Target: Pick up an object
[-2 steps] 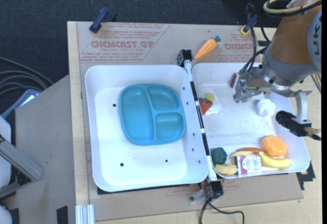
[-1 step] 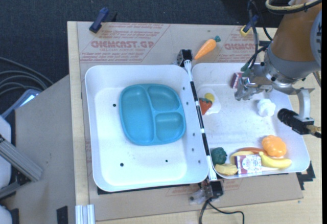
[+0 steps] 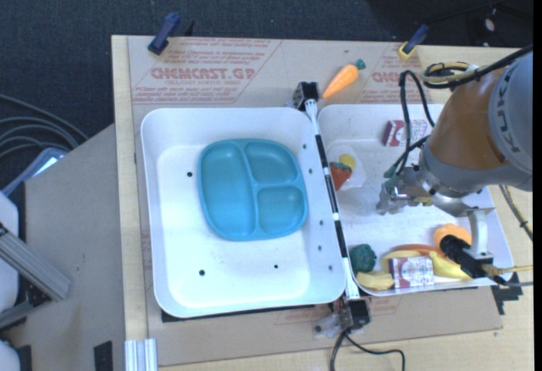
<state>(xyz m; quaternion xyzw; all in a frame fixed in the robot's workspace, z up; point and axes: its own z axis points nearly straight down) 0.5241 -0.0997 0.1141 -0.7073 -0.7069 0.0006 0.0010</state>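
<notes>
My gripper [image 3: 392, 196] hangs over the middle of the right bin [image 3: 369, 125], above bare white floor. Nothing shows in it. A small red, yellow and green toy [image 3: 341, 172] lies to its left by the divider. A red and white box [image 3: 394, 133] sits behind it near the far wall. Along the near wall lie a dark green lump [image 3: 362, 256], a yellow banana [image 3: 377, 280], a red and white packet [image 3: 414, 270] and an orange fruit [image 3: 451, 235]. The arm hides part of the bin's right side.
The left bin [image 3: 169, 217] holds a blue divided plate [image 3: 252, 188]. An orange toy carrot [image 3: 340, 80] lies on the bench behind the bins. Blue clamps [image 3: 163, 34] sit at the bench's far edge. Black cables loop above the arm.
</notes>
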